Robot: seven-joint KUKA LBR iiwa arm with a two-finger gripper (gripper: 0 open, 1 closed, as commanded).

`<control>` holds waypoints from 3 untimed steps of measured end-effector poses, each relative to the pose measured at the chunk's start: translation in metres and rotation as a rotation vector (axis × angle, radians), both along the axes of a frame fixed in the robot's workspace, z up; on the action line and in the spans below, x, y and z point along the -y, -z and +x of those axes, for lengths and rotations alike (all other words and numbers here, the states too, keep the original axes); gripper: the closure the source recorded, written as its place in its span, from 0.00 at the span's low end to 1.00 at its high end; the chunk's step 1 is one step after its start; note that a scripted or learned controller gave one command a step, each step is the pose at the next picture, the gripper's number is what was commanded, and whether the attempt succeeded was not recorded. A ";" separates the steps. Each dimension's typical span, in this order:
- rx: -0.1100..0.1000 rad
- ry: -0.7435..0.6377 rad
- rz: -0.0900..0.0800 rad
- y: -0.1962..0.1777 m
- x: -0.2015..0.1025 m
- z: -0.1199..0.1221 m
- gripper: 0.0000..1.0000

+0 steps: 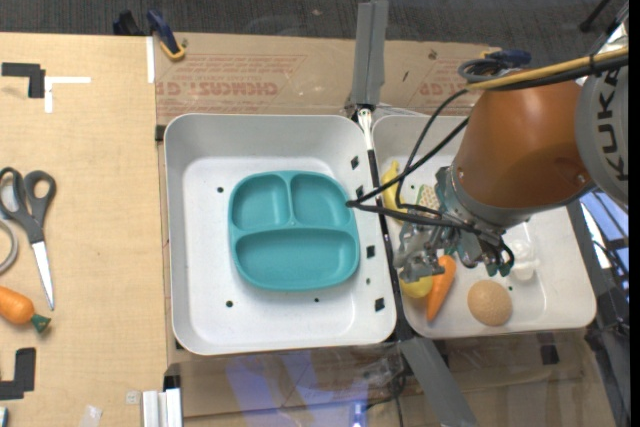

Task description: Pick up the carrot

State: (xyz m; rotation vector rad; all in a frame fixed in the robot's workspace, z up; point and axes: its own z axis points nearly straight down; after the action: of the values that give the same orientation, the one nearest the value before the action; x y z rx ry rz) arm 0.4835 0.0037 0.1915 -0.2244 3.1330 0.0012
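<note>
End effector (440,260) low in the right white bin (560,315), near its left wall; finger state cannot be told. Slim orange carrot (440,287) lies just beneath it, beside a yellow fruit (418,287) and a tan egg (489,303). Left white bin (190,245) holds a teal divided plate (294,230).
</note>
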 end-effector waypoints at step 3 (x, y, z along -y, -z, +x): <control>0.002 -1.263 0.002 0.000 -0.014 0.004 1.00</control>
State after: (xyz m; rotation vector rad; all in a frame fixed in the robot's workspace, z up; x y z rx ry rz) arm 0.4874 0.0182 0.1911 -2.0299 2.3955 0.0042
